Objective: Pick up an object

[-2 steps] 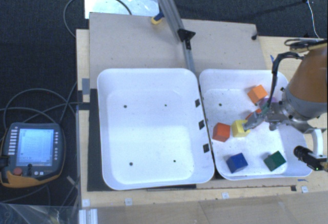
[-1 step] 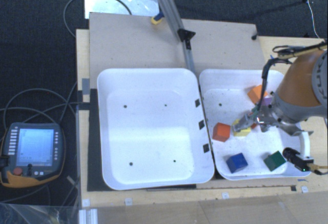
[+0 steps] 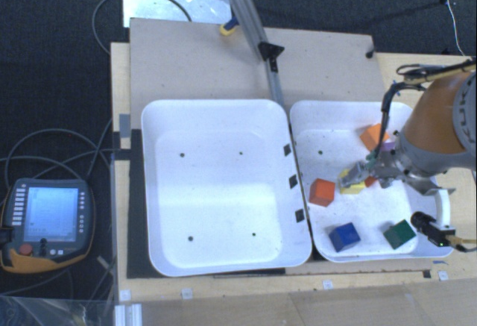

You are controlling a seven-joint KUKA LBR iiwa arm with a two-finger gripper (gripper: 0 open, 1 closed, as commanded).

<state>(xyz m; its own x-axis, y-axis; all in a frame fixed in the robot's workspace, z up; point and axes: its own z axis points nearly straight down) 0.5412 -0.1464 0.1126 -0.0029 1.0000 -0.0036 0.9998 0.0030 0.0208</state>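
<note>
My gripper [image 3: 358,174] reaches into the right bin [image 3: 328,119] from the right, low over its middle. A yellow block [image 3: 351,185] lies right at the gripper's tip, partly covered by it. I cannot tell whether the block is held. An orange-red cube [image 3: 322,192] sits just left of the gripper. Near the bin's front edge are a blue cube [image 3: 344,236] and a green cube [image 3: 399,233]. An orange block [image 3: 371,136] lies behind the gripper, next to the wrist.
The left bin [image 3: 216,183] stands beside the right one, joined by a raised rim [image 3: 293,168]. A slanted metal pole [image 3: 246,7] crosses the back board. A teach pendant [image 3: 46,224] lies off the bench at the left.
</note>
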